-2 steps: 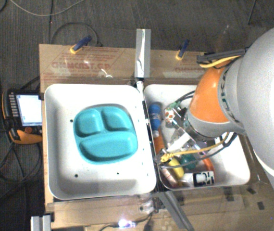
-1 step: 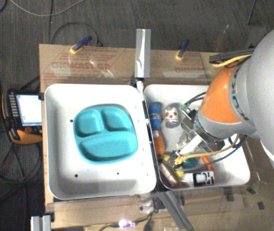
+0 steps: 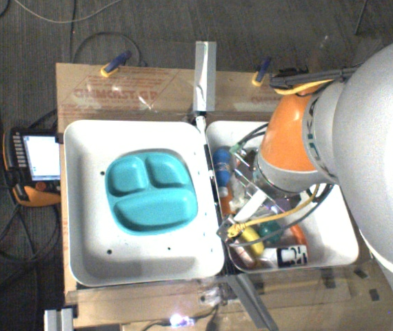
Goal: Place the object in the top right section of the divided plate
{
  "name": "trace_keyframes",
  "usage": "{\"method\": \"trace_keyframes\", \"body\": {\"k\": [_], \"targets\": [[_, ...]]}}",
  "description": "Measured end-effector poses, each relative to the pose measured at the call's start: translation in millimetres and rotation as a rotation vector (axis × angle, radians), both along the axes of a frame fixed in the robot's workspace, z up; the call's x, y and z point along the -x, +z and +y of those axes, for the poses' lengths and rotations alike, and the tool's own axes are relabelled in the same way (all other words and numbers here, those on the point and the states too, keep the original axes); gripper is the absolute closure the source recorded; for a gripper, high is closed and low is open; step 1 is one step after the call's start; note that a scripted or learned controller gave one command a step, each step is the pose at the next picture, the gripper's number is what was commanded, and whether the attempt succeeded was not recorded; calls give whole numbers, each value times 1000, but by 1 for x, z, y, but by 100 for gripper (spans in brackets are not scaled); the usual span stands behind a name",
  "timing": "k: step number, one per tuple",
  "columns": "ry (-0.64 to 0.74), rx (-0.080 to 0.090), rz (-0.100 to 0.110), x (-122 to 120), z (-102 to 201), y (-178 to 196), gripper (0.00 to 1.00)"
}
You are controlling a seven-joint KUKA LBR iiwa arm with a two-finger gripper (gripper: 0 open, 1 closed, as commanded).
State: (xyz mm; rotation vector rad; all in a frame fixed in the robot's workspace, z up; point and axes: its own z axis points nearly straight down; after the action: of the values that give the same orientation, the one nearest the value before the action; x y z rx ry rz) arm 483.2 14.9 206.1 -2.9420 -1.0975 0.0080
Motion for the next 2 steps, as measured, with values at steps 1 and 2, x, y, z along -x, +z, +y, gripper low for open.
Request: {"method": "trace_keyframes", "body": {"k": [1, 2], "targets": [[177, 0, 3, -11, 79, -24, 100], [249, 4, -1, -73, 93, 62, 100]]}}
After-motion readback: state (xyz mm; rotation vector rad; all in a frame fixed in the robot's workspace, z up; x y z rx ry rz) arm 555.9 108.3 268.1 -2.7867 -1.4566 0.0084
